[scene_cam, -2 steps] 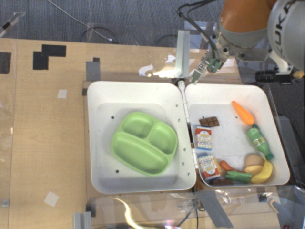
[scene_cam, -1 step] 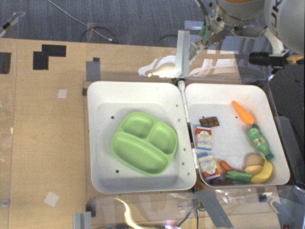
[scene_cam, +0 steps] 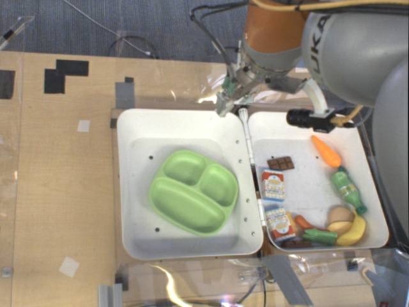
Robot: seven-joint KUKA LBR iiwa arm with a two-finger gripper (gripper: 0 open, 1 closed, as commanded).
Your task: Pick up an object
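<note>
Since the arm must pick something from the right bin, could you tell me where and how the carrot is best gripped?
Grip the carrot across its thicker middle, coming straight down from above. It lies flat and alone on the right bin's floor, running diagonally, so I would turn the fingers crosswise to that line. Bare floor on both sides leaves them room; the tapered end could slip.

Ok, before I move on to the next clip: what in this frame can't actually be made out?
- Gripper: small and blurred against glare at the bins' far edge; fingers' state and any load unreadable.
- Cartons: print too small to read.
- Pile at the right bin's near corner: items overlap beside the banana; the dark one can't be identified.
- Arm: cut off by the top and right edges.
</note>
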